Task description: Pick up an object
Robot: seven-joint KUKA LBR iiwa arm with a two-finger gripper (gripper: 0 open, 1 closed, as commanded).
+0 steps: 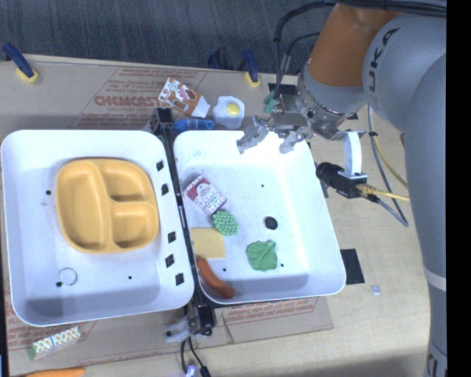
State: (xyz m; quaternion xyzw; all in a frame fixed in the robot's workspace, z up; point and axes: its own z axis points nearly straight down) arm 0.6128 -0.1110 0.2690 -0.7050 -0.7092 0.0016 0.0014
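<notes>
While spread, pincer (268,139) well above red packet (205,194).

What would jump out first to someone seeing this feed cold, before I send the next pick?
The grey arm with its orange band dominates the upper right, its gripper spread open above the far rim of the right bin, holding nothing. In the left bin a yellow divided tray draws the eye. The right bin's small items cluster near its left side: a red packet, a green leaf piece and a sausage.
</notes>
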